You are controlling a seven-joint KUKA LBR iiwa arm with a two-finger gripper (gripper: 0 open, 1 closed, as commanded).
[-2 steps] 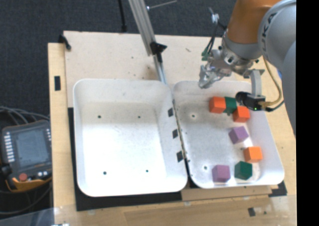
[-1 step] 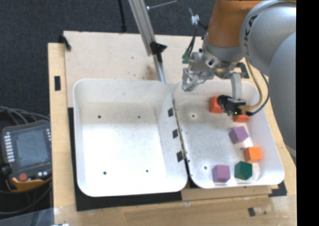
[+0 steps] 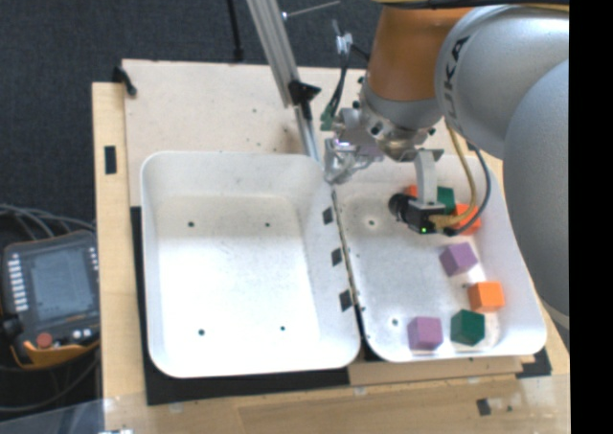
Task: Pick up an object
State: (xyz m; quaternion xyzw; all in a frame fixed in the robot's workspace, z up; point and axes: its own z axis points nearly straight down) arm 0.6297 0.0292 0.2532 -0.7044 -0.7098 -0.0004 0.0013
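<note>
Pincer, open or closed I cannot tell, is hovering at the right bin's far inner corner; purple cube is lying well apart, toward the view's lower right.

Two white bins: left bin, right bin. At lower right, two purple cubes, upper purple cube and lower purple cube, one orange cube and one green cube.
</note>
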